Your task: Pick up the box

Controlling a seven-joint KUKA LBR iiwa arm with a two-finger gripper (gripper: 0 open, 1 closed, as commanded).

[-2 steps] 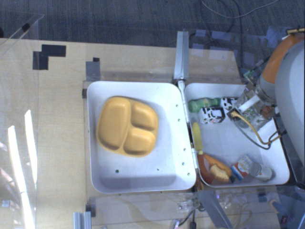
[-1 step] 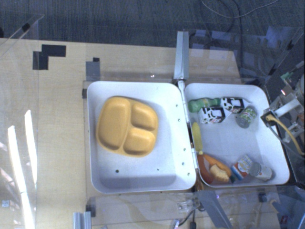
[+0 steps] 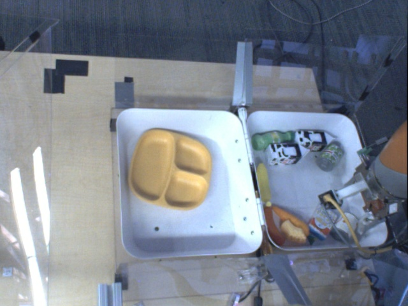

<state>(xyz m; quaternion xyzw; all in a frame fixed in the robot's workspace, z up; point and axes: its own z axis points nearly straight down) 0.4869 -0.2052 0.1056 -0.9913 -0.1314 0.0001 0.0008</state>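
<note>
Two small black-and-white cow-patterned boxes lie near the back of the right bin [image 3: 299,190], one [image 3: 284,153] nearer the middle and one [image 3: 312,139] behind it to the right. My gripper [image 3: 333,217] hangs low over the front right corner of that bin, with a yellow cable looped by it. It is well in front of both boxes and apart from them. The grey arm with its orange band [image 3: 390,161] reaches in from the right edge. Nothing shows in the gripper.
A green bottle [image 3: 270,138] lies left of the boxes and a grey can [image 3: 329,156] to their right. A yellow stick-like item [image 3: 261,180] lies along the left wall, a brown-orange food item [image 3: 286,228] at the front. The left bin [image 3: 191,234] holds a yellow divided plate [image 3: 169,167].
</note>
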